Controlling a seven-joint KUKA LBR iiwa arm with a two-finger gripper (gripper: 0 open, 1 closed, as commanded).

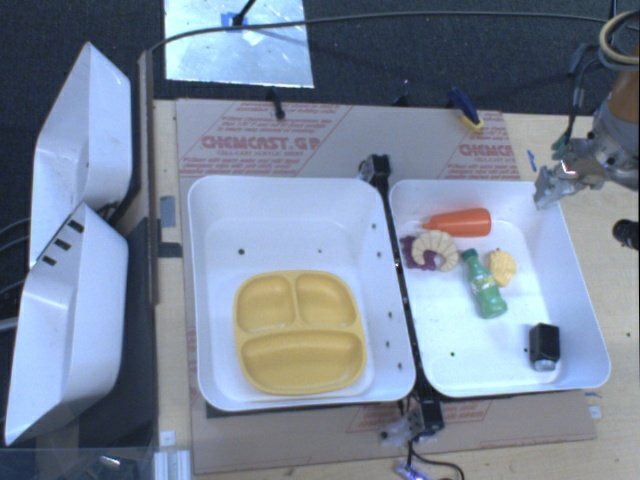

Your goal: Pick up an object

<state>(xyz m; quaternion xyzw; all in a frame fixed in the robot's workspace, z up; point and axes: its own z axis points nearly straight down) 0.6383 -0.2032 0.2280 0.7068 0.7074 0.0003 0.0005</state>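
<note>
- The bench (pixel 300 128), covered by a tan sheet with red print, fills the middle of the frame and bears both bins.
- The left bin (pixel 290 208) sits at centre-left, and the right bin (pixel 570 298) touches it along a shared edge at centre-right.
- The arm (pixel 620 98) enters at the upper right corner (grey, with an orange band near the top edge).
- A yellow divided plate (pixel 298 330) lies flat in the lower half of the left bin, with three compartments.
- The gripper (pixel 553 183) hangs at the upper right edge of the right bin, just above its rim and apart from every object; whether it is spread or closed cannot be told from here.
- An orange carrot (pixel 458 222) lies on its side in the upper part of the right bin.
- A green bottle (pixel 484 285) lies tilted at the bin's middle, just below the carrot.
- A purple and cream toy (pixel 432 253) rests at the upper left of the right bin, near the carrot's left end.
- A small black box (pixel 544 346) sits in the bin's lower right, well apart from the others.
- A small yellow piece (pixel 502 265) lies just beside the bottle, on its right.
</note>
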